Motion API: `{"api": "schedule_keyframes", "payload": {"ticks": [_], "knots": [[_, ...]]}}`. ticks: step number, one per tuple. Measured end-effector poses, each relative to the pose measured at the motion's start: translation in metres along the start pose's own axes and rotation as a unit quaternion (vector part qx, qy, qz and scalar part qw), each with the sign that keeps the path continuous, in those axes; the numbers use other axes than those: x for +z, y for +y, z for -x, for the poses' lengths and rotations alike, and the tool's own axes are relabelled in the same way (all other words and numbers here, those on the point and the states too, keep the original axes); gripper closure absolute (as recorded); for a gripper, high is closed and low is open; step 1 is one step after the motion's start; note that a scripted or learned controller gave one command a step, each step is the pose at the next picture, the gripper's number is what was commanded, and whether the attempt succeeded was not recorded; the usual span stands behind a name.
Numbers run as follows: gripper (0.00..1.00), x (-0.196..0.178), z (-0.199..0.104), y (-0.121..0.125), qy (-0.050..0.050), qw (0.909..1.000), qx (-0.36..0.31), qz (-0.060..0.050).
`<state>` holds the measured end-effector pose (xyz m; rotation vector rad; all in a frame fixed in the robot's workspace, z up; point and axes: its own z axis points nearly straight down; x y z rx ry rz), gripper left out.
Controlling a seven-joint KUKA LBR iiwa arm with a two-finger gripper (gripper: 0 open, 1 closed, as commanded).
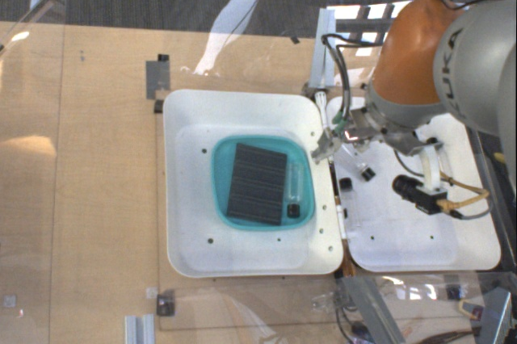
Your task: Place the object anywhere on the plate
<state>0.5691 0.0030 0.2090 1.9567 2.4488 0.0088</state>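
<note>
A teal plate [220, 173] sits in the left white bin [186, 245]. A dark grey ribbed slab [257, 183] lies flat on the plate, a little tilted. Along the slab's right side, also on the plate, lies a slim clear tube [292, 182] with a black end [293, 211]. My gripper [329, 142] hangs under the orange-banded wrist over the rim between the two bins, just right of the plate and apart from the slab. I see nothing held in it.
The right white bin [420, 249] lies under the arm. Two small black bits [366, 171] [346, 183] rest on its floor near the gripper. The wooden bench spreads out to the left of the bins.
</note>
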Motion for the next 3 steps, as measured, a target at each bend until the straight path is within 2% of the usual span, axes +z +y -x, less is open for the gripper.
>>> {"api": "schedule_keyframes", "payload": {"ticks": [1,2,3], "knots": [[0.0,0.024,-0.015,-0.043,0.001,0.9999,0.013,-0.003],[0.0,0.024,-0.11,-0.005,0.001,0.9996,0.027,-0.001],[0.0,0.023,-0.056,0.014,0.001,0.9989,-0.047,0.0]]}}
